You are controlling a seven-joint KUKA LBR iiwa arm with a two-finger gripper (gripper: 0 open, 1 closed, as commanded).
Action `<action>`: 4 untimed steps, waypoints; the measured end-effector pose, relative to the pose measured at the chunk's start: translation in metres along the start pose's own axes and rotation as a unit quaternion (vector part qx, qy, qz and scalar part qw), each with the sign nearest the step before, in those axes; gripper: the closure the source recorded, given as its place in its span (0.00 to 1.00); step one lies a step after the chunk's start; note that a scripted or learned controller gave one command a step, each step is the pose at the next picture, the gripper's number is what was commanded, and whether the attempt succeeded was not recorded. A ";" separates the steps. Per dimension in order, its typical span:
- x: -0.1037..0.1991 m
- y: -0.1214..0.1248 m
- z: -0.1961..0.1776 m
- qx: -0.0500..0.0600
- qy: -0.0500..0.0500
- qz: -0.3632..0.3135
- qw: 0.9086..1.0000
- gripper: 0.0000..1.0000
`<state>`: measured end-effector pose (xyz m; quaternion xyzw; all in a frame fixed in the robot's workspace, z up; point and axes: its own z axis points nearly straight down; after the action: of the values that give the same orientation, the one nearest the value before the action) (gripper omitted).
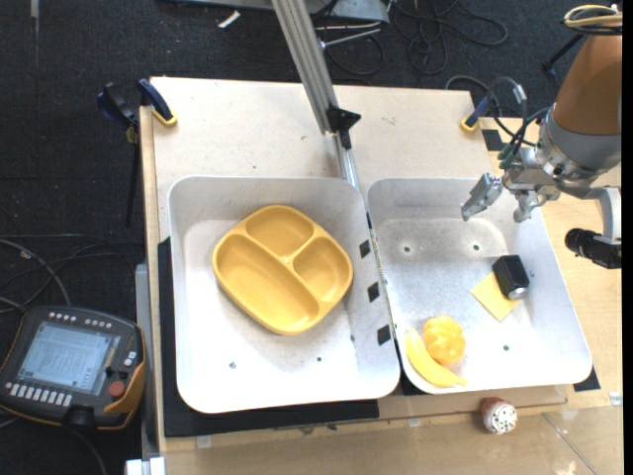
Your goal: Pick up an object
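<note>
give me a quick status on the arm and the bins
Gripper open, holding nothing, above right bin far edge. Black block, yellow pepper untouched. Path clear.

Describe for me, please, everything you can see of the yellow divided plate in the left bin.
The yellow divided plate looks like smooth moulded plastic, roughly square with rounded corners and a raised rim. Ridges split it into three compartments: one long, two smaller. It lies flat and right side up, turned at a diagonal, near the middle of the left bin. It touches just the bin floor.

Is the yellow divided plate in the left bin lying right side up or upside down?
Right side up. The yellow divided plate rests flat in the left bin, and its three hollow compartments face upward.
</note>
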<state>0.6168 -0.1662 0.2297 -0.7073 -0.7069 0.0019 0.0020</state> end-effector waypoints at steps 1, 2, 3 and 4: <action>0.003 0.007 0.061 0.000 0.000 -0.001 1.000 0.00; 0.008 0.006 0.105 -0.001 0.000 -0.001 1.000 0.00; 0.007 0.008 0.091 -0.004 -0.001 -0.001 1.000 1.00; 0.011 0.015 0.045 -0.006 -0.001 -0.002 1.000 1.00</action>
<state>0.6316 -0.1549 0.1842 -0.7061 -0.7081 -0.0018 -0.0029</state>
